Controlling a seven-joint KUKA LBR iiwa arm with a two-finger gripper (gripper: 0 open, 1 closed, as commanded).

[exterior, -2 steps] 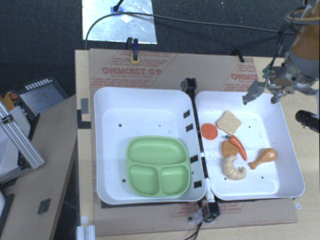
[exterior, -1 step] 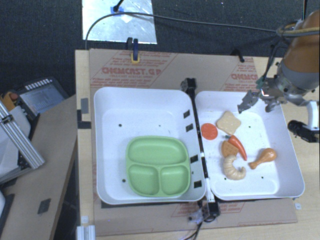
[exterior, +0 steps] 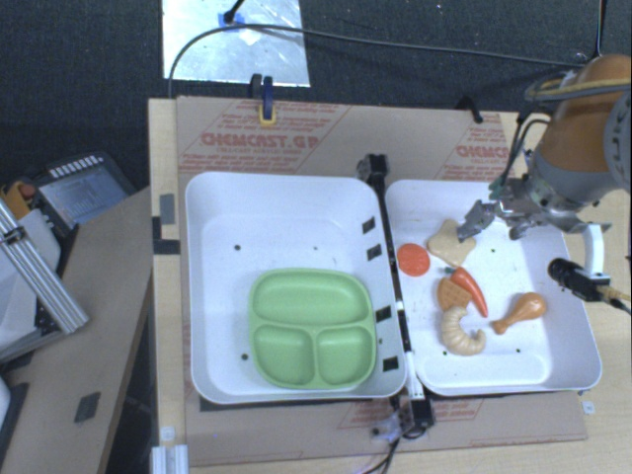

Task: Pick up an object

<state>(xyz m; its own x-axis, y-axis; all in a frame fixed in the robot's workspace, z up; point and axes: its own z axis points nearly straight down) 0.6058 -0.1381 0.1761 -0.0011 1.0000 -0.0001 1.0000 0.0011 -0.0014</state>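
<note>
The arm [exterior: 583, 136] reaches in from the right over the right bin [exterior: 568, 368]. Its gripper [exterior: 494, 215] hangs above the bin's upper part, just right of a cream wedge [exterior: 449, 245]; whether the fingers are spread or pressed together I cannot tell, and nothing shows between them.

The right bin holds the loose things: the cream wedge near its upper left, a red disc [exterior: 414, 259] just beside it to the left, an orange carrot [exterior: 464, 289] below the wedge, a curled tan shrimp [exterior: 459, 332] touching the carrot's lower end, and a brown drumstick [exterior: 520, 311] to the right, apart from the rest.

The left bin [exterior: 217, 225] holds a green tray [exterior: 311, 326] with three compartments, lying near its lower right.

Both bins sit on a board [exterior: 296, 136] on the worktop, printed in red "CHEMCAST GP". A yellow clamp [exterior: 266, 102] grips its far edge.
</note>
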